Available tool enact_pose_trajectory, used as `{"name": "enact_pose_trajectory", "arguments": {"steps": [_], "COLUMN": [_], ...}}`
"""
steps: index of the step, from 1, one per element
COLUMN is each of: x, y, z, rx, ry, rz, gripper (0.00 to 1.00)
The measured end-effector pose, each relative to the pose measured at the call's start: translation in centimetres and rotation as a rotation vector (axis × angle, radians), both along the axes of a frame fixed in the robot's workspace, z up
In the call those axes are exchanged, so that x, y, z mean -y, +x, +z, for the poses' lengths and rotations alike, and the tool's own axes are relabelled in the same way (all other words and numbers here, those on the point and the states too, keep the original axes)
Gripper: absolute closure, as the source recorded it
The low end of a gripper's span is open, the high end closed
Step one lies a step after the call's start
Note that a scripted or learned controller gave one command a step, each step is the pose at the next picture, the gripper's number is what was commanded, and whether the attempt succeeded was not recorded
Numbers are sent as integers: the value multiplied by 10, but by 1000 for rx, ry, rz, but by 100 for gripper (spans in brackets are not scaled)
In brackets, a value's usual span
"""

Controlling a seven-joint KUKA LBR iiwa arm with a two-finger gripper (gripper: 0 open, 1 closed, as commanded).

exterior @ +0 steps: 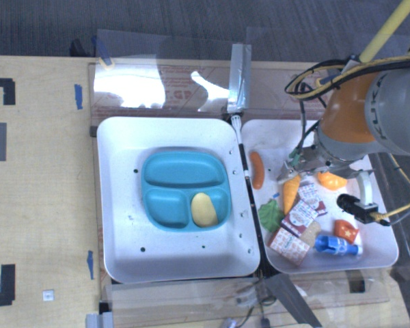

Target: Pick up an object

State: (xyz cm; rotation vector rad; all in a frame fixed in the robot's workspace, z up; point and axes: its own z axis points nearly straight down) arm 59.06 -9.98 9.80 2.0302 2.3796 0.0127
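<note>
My gripper (296, 165) hangs low over the back of the right bin (389, 251), just above the top end of an orange carrot (290, 195). Beside it to the left lies an orange-red sausage (257, 169). To its right sits a yellow-orange fruit (330, 180). Below the carrot are a green leafy piece (270, 214), patterned snack packets (304, 208) and another packet (290, 244). A blue bottle (337, 246) and a red item (346, 229) lie at the bin's front right. I see nothing held in the gripper.
The left bin (116, 203) holds a blue divided tray (181, 176) with a yellow potato-like item (203, 209) in its front right compartment. The grey arm with its orange band (348, 115) and cables cover the right bin's back right corner.
</note>
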Motion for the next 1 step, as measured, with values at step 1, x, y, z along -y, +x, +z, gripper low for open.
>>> {"name": "enact_pose_trajectory", "arguments": {"steps": [1], "x": [-60], "y": [23], "z": [93], "rx": [-11], "ry": [5], "rz": [-195], "gripper": [100]}}
